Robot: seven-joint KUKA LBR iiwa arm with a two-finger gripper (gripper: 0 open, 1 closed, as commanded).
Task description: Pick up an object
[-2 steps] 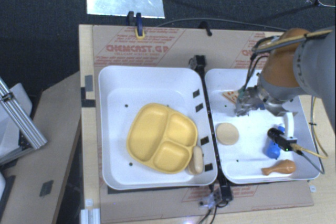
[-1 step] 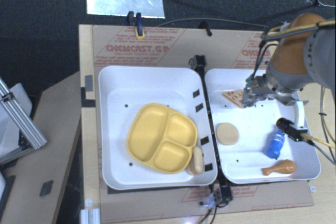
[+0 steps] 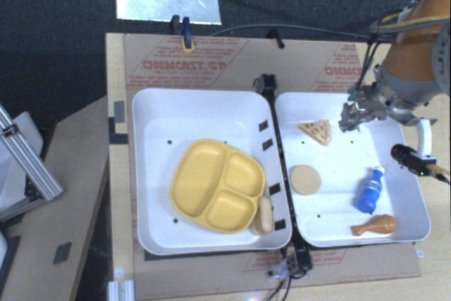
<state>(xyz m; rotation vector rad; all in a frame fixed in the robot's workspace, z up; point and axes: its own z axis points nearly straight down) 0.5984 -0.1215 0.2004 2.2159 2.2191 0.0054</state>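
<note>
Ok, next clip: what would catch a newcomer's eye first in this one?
Probably the big yellow plastic divided tray in the left white bin, with a pale bread-roll-like piece at its lower right edge. Then the grey arm's gripper over the right white bin's upper part, just right of a tan triangular wedge. A round tan disc, a blue bottle and a toy drumstick lie below it.

Red printed lettering on the brown cardboard sheet [image 3: 211, 56] under the bins reads roughly "CHEMCAST GP", at about eleven o'clock. The same red print repeats toward one o'clock, too partial to read.
</note>
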